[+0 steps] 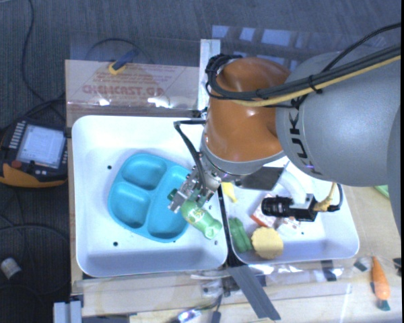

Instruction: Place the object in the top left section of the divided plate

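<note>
One green bottle (pixel 200 219) | lying flat, long axis diagonal | beside divided plate (pixel 143 195)

Gripper (pixel 192 195) low over blue divided plate's (pixel 140 195) right edge in left bin (pixel 94 247), touching a green bottle (pixel 200 221) beside it.

There are two white bins (pixel 94 247), one blue divided plate (pixel 145 194), one green bottle (pixel 200 219), and one yellow ball (pixel 268 243).
</note>
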`<state>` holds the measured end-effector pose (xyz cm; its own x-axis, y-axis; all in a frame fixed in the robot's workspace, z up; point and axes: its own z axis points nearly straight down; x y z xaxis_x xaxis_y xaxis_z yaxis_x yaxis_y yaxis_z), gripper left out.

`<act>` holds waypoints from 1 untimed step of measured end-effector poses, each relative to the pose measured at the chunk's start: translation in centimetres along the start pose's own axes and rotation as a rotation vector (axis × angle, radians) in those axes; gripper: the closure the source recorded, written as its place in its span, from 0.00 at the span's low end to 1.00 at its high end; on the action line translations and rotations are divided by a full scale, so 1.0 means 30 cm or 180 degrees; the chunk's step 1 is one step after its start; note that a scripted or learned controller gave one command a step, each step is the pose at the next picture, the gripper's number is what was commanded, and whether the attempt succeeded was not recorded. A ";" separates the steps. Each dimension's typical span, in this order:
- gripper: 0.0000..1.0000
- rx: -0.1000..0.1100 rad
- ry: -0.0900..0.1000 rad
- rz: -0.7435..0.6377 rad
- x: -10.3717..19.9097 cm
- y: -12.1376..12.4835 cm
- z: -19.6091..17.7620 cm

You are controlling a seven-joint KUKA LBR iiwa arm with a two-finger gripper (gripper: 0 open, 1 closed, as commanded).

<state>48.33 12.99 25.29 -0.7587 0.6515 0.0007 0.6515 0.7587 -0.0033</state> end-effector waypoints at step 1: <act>1.00 -0.0001 -0.0003 0.0468 0.157 0.182 -0.140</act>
<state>48.34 20.21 29.47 -0.6549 0.7557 -0.0008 0.7557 0.6549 -0.0030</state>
